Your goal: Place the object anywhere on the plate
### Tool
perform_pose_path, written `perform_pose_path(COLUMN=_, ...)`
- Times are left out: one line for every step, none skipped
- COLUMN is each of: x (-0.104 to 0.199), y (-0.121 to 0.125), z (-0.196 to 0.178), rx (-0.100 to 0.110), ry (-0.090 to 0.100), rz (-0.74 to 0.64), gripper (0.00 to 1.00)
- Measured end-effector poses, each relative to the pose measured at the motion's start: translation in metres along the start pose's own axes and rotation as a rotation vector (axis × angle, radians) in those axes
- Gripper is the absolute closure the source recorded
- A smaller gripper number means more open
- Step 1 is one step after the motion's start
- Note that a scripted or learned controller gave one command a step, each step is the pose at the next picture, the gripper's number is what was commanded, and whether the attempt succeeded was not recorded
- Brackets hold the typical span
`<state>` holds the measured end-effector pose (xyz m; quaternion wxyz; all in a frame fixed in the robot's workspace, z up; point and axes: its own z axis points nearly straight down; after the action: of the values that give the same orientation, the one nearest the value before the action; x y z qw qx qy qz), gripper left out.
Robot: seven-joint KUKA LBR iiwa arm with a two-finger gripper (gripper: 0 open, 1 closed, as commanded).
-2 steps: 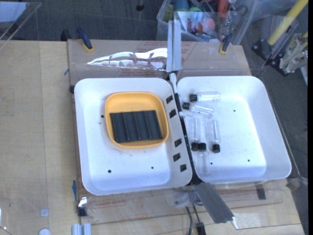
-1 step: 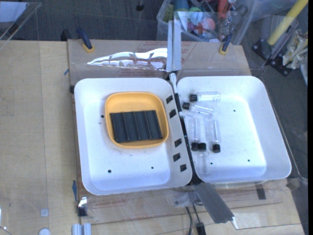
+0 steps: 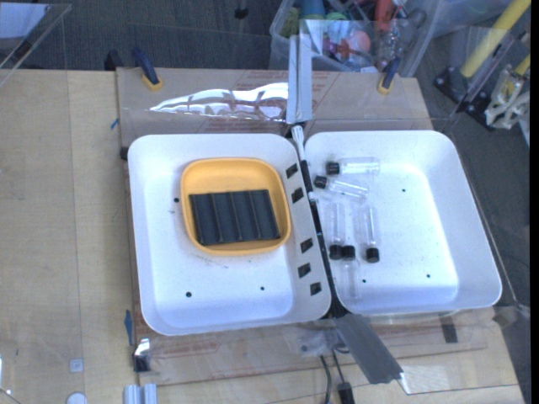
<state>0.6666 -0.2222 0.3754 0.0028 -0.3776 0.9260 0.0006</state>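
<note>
at the near edge of the bench, below the seam where the two bins meet, a grey flat piece juts out at a slant, with a dark cable just beside it. neither the arm nor its gripper appears over the bins, so i cannot tell how the jaws stand.

in the right bin, toward its left wall, lie several clear vials with black caps. two or three lie lengthwise near the middle with their caps toward the near edge; a couple more lie crosswise closer to the far left corner. they are slim, see-through tubes, hard to pick out against the white floor except for the dark caps. they look loosely scattered, probably tipped in as pick stock, and any one of them could be the object to move.

in the left bin, toward its far half, sits the yellow plate, square with rounded corners. a dark ribbed insert covers most of its floor, likely to keep a round vial from rolling. nothing from the right bin lies on it, so the task looks not yet started.

beyond the bins, at the far edge, a clear tote of coloured clutter stands off the bench.
</note>
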Motion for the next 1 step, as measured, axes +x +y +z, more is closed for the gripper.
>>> perform_pose_path(x=0.011, y=0.0105, z=-0.0533, rx=0.005, ry=-0.003, rz=-0.33, gripper=1.0)
